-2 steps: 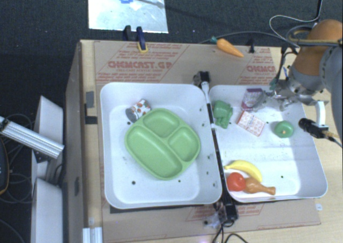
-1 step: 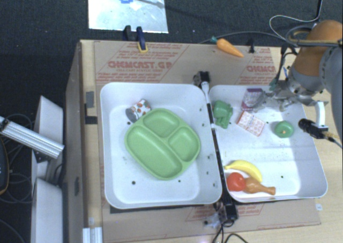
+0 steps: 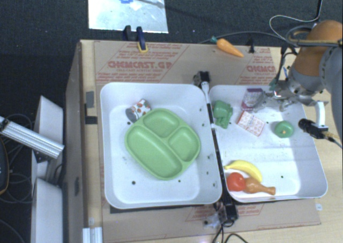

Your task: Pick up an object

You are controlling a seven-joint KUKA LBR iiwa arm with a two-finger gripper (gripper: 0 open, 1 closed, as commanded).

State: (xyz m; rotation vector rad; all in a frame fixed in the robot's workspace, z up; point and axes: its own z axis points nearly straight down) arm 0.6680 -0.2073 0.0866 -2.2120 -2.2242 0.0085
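Pincer (image 3: 263, 99) over right bin (image 3: 300, 175), near purple box (image 3: 251, 97); green tray (image 3: 162, 142) in left bin (image 3: 115, 145).
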